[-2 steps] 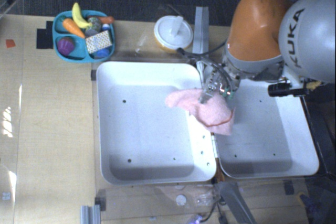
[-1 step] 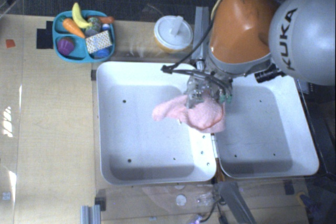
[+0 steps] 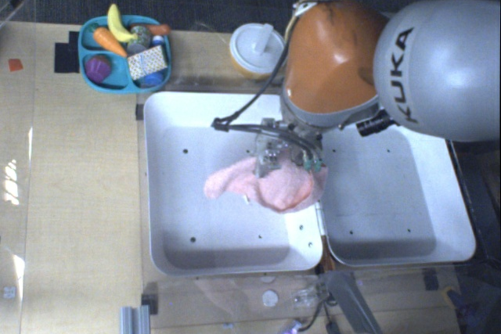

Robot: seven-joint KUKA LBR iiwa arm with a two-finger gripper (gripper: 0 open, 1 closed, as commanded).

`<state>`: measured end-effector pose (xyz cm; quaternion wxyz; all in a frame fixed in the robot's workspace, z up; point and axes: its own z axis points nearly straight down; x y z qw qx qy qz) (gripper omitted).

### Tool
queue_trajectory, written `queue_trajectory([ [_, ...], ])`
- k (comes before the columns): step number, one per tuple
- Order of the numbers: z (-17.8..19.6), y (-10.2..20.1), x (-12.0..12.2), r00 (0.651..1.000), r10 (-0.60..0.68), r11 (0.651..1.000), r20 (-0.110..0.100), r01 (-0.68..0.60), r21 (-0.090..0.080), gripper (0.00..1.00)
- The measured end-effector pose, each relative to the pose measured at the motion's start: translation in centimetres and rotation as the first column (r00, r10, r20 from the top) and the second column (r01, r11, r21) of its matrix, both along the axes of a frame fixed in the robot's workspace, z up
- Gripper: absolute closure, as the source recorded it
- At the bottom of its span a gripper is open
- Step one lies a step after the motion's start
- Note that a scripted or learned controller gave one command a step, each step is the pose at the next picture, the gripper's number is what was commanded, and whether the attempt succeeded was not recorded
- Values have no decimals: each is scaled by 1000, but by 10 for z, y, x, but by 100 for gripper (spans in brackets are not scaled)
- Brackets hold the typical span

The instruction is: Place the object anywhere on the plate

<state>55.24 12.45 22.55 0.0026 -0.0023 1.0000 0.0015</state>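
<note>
Gripper (image 3: 280,159) sits low over pink cloth (image 3: 262,184) in left bin (image 3: 180,246); contact apparent, finger state cannot be determined. Plate not identified.

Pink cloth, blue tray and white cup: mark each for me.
pink cloth (image 3: 270,185): camera view, middle of the bunched fabric in the left bin.
blue tray (image 3: 88,80): camera view, its lower left rim.
white cup (image 3: 255,45): camera view, centre of its lid.
</note>
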Motion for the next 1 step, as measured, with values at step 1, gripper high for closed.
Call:
queue_trajectory([
  [1,0,0,0,1000,0,1000,0,0,0,0],
])
